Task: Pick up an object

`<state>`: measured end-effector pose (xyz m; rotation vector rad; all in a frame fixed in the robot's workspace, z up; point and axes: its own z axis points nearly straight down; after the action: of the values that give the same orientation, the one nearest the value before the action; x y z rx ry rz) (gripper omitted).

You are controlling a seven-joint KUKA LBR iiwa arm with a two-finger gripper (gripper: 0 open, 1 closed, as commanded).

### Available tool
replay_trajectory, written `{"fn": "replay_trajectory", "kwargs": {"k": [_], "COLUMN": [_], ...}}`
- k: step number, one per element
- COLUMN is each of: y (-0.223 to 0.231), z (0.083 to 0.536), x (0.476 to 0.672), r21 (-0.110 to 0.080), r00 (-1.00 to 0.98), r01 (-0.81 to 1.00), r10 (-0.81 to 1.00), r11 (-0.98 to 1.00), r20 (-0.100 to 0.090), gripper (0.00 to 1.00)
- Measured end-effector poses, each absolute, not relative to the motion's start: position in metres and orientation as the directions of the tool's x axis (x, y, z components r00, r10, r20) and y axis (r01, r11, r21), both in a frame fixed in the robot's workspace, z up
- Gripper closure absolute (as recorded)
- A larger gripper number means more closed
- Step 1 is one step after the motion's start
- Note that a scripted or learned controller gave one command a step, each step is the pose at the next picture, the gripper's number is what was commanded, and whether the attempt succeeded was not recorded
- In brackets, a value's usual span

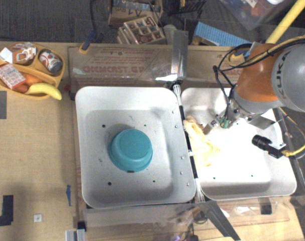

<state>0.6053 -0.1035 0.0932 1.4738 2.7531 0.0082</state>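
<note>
Bowl (pixel 131 149): teal, upturned, middle of the left bin (pixel 92 109), nothing else beside it.

Tray (pixel 11 82): yellow, holding toy food, well left of the left bin, beyond its far corner (not part of the job).

Divider (pixel 185 129): where the left bin meets the right bin (pixel 252 179).

Pale yellow thing (pixel 200 142): soft or crumpled, just right of the left bin's wall, long axis running away from the camera; exact kind too washed out to tell.

Gripper (pixel 216 123): further right, low over the pale thing's far end. Tips are small and dark, their gap unreadable, so cannot tell whether anything is held. Judged: the pale thing lies just left of and nearer the camera than the tips.

Arm (pixel 273 79): grey with orange band, farthest right.
</note>
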Motion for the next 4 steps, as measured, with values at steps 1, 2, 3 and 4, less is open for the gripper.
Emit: {"fn": "replay_trajectory", "kwargs": {"k": [1, 2, 3, 4], "y": [-0.152, -0.144, -0.104, -0.107], "z": [0.087, 0.088, 0.088, 0.107], "x": [0.64, 0.614, 0.654, 0.583], "r21": [0.006, 0.004, 0.006, 0.0], "r00": [-0.656, -0.709, -0.621, -0.46], "r01": [0.755, 0.705, 0.784, 0.888], "r10": [0.755, 0.705, 0.784, 0.888], "r11": [0.656, 0.709, 0.621, 0.46], "r20": [-0.008, -0.005, -0.01, 0.0], "gripper": [0.0, 0.0, 0.0, 0.0]}}
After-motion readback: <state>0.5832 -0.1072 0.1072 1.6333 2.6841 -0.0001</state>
